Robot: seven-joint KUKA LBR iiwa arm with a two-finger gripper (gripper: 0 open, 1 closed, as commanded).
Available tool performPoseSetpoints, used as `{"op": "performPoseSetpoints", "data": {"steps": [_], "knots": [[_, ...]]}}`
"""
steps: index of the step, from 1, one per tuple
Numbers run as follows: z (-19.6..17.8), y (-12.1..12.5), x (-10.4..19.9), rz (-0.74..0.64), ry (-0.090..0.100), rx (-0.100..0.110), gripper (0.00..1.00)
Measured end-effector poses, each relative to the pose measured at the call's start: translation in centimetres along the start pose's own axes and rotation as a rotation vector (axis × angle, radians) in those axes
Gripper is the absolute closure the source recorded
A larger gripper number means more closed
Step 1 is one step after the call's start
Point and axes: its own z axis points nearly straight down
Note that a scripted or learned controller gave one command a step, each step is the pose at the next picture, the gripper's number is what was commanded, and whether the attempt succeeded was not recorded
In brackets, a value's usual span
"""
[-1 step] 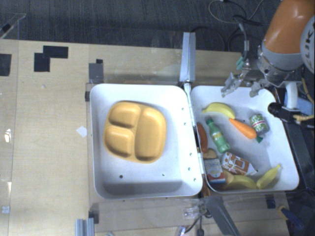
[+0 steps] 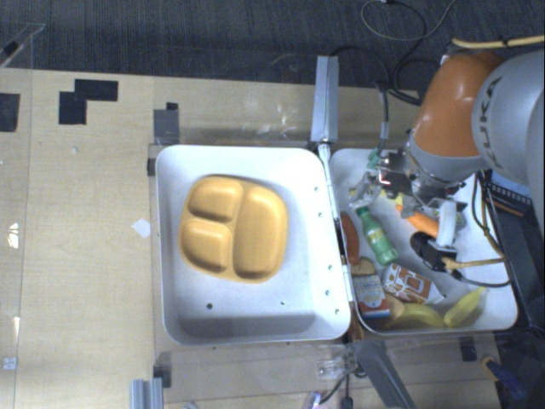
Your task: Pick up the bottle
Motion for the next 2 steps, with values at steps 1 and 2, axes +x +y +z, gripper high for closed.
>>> {"op": "performPoseSetpoints", "data": {"steps": [1, 2], "knots": [[9.3, -1.5, -7.7, -0.037, 0.0, 0.0, 0.0], [8.2, -1.3, -7.7, -0.038, 0.0, -0.003, 1.0]]}}
